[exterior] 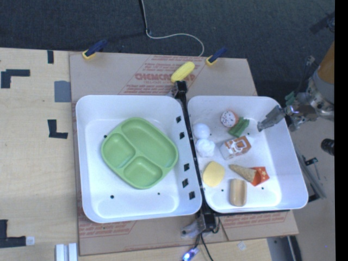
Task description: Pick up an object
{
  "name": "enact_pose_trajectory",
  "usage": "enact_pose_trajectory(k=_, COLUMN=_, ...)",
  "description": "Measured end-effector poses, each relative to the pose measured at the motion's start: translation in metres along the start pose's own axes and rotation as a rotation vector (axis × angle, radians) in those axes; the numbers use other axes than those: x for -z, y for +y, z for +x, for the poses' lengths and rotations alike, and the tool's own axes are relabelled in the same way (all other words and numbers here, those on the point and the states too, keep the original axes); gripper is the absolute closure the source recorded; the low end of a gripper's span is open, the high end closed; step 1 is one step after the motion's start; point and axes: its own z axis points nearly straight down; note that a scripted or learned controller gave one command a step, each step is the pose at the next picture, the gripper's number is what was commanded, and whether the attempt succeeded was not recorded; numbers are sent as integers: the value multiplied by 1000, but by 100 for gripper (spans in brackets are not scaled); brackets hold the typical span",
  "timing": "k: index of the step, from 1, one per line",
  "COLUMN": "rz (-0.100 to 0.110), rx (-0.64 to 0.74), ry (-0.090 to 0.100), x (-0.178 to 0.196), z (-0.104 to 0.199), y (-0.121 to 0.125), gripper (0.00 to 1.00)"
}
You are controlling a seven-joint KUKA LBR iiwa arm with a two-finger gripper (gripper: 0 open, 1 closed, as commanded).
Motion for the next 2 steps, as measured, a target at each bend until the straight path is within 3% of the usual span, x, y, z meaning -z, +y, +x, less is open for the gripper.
enact_pose_trajectory(k=1, rz=-13, rx=0, ry=-4, x=-142, z=-1, y=24, gripper=0)
enact_pose_trajectory(k=2, rz=-5, rx=7, ry=-4, x=-176, z=64, y=72, gripper=0)
